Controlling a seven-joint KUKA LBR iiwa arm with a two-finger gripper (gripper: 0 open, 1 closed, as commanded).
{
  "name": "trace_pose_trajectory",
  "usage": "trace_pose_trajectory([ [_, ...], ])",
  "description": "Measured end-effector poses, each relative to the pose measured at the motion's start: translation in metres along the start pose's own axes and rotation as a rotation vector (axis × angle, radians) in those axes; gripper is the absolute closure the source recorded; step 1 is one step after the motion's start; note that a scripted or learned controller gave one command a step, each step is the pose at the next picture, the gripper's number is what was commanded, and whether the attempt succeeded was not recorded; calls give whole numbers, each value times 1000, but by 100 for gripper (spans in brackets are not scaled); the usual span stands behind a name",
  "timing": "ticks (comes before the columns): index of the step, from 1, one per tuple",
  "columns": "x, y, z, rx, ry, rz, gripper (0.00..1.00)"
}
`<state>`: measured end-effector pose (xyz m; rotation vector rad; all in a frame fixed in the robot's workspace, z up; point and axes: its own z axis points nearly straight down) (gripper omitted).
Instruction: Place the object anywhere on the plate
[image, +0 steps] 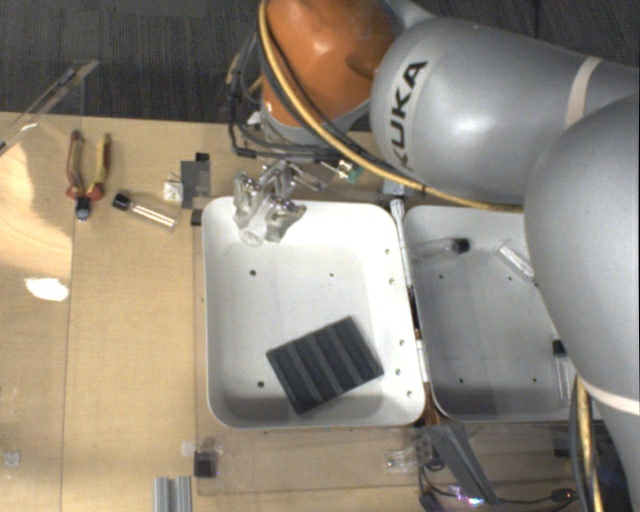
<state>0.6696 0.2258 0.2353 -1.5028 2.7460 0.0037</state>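
Observation:
A dark ribbed rectangular plate (325, 365) lies tilted in the near part of the left bin (225, 330). My gripper (266, 218) hangs over the far left corner of that bin, well away from the plate. The big grey arm and its orange band cover the top right of the view. Whether anything sits in the gripper is too small and pale to make out. In the right bin (480, 400) a small black-tipped piece (459, 245) and a pale strip (517, 262) lie near the far wall.
On the wooden bench left of the bins lie red-handled pliers (86, 168), a small clear vial (145, 209) and a dark bracket (196, 180). Small clamps (205, 462) sit at the bench's near edge. The arm hides part of the right bin.

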Motion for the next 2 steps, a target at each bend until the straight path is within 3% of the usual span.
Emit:
trace_pose_trajectory([
  [1, 0, 0, 2, 1, 0, -226, 100],
  [2, 3, -1, 34, -4, 3, -453, 100],
])
